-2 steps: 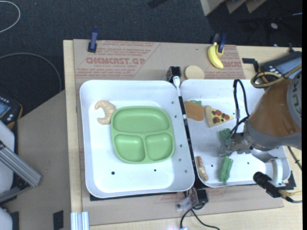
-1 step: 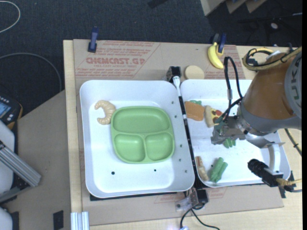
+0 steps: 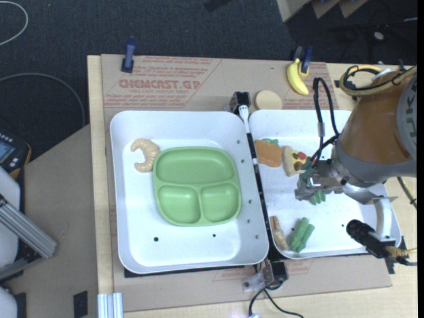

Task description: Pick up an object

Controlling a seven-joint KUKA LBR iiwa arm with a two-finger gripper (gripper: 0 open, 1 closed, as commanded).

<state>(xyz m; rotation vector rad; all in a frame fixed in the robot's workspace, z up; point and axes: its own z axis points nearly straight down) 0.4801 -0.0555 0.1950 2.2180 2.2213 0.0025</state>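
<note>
Two white bins (image 3: 132,177), side by side on a tan bench board (image 3: 165,85) printed with red lettering. Light green divided plate (image 3: 197,185) in left bin; pale tan croissant (image 3: 145,154) beside it. Right bin (image 3: 331,244): orange toast slice (image 3: 269,154), yellow pizza slice with red spots (image 3: 293,159), green pickle-like pieces (image 3: 301,234). Yellow banana (image 3: 298,78) and beige disc (image 3: 268,100) on the board. Blue clamps (image 3: 128,55) at far edge. Arm (image 3: 377,138) orange-brown above grey wrist. Dark blue-grey carpet (image 3: 99,12) around bench.

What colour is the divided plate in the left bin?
Light green, seen clearly in the camera view: the divided plate.
</note>
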